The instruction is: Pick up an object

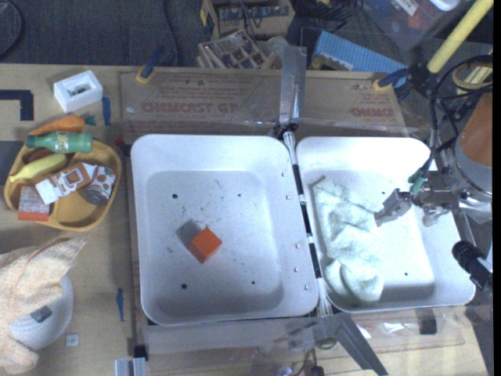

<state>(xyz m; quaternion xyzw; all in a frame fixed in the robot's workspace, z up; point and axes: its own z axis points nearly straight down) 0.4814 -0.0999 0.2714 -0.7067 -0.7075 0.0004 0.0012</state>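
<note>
An orange block [207, 244] lies in the left bin [156, 163], a little left of its middle, with a dark shadow beside it. A crumpled white cloth [348, 237] lies along the left side of the right bin [446, 276]. My gripper [409, 214] hangs over the right bin, to the right of the cloth, and is open. One of its fingers [388, 210] points toward the cloth's right edge; whether it touches the cloth I cannot tell. Nothing is between the fingers.
Left of the bins stand a yellow bowl [78, 218] of toy food, a small white box [78, 90] and a beige cloth [35, 280]. A clear panel [203, 104] runs behind the bins. Cables and the arm [477, 143] crowd the right side.
</note>
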